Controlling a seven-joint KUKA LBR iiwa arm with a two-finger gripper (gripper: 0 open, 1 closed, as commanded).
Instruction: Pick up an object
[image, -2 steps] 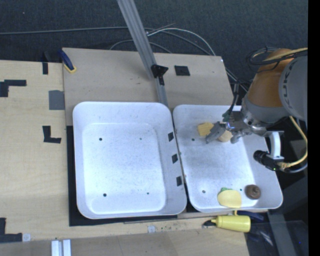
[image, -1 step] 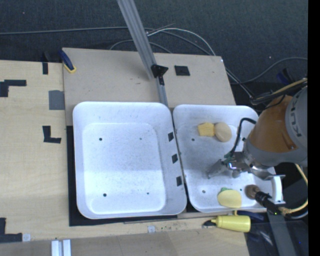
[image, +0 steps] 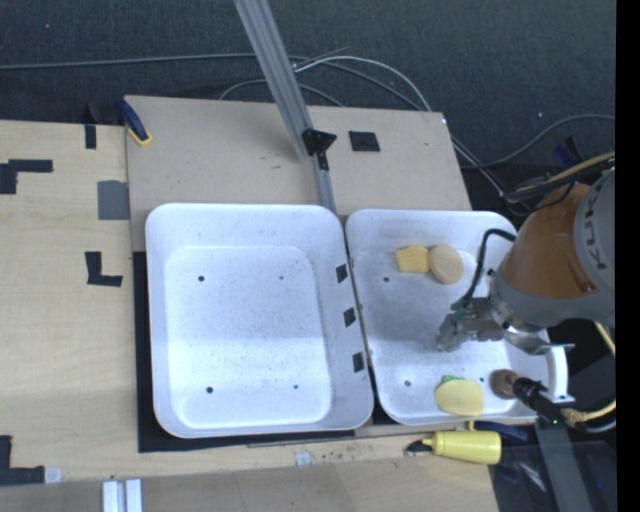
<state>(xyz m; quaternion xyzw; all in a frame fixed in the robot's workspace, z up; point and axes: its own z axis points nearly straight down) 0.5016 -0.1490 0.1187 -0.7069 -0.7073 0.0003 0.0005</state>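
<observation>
In the right bin (image: 385, 330) my gripper (image: 455, 330) hangs low over the bin floor, near the middle right, under the grey and orange arm (image: 545, 265). Nothing shows between its dark fingers. A yellow block (image: 410, 260) and a tan round piece (image: 446, 264) lie together at the bin's far side, above the gripper. A yellow lemon-like object (image: 459, 397) with a green edge rests at the near rim, and a small brown object (image: 502, 382) lies beside it to the right.
The left bin (image: 240, 320) stands beside the right one. A yellow-handled tool (image: 465, 446) lies on the bench in front of the right bin. A grey pole (image: 290, 90) slants up from between the bins. Cables run at the back.
</observation>
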